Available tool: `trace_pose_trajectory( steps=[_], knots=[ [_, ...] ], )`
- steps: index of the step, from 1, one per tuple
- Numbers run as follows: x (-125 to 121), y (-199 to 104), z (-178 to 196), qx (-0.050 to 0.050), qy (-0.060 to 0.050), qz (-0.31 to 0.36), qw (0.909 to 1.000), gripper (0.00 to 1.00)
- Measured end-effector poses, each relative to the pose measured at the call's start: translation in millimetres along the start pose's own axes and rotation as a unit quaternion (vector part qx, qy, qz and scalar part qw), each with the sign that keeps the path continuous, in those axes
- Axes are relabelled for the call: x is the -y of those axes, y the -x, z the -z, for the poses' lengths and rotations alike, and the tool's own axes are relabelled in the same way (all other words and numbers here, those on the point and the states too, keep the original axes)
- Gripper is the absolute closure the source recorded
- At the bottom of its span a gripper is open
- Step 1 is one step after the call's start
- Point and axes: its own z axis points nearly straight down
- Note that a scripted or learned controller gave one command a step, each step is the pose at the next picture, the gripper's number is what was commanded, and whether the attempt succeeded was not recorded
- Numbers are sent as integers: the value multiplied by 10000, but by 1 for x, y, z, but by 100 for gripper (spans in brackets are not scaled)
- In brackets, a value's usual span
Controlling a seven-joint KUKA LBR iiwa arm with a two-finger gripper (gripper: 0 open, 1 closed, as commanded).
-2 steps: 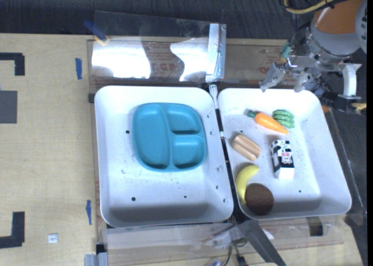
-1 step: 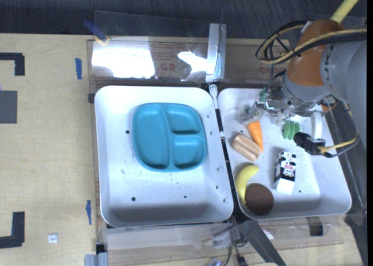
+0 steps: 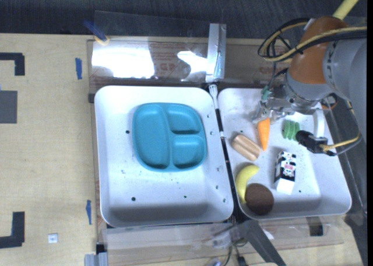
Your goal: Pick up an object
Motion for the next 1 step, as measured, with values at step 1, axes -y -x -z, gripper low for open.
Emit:
trace_pose_trajectory(
  steps=[1],
  knots=[
    [-4,-55,113,-6,13,-709,9975,100]
  ],
)
